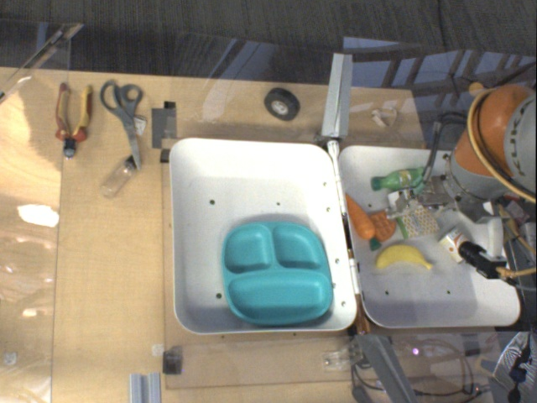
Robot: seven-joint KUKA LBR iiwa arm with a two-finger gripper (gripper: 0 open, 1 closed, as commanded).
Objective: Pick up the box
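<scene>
The right bin (503, 309) holds the task's thing: a small speckled box (419, 222) lies near that bin's middle, toward its left half. The gripper (413, 198) hangs low over the bin just above the box, too blurred to tell whether it touches the box or whether it is apart or together. The grey arm (495, 145) with its orange band comes in over the bin's right rim. In the same bin a green bottle (396, 179) lies toward the far wall, a carrot (366, 222) lies against the left wall, and a banana (403, 259) sits nearer the front, just below the box. To the left of the right bin, rim to rim with it, stands the left bin (201, 175) with a teal divided tray (277, 273) inside. Farther left of both, on the bench, lie scissors (126, 116) and pliers (71, 117) - and beyond the right bin's far left corner, a roll of tape (282, 103).
</scene>
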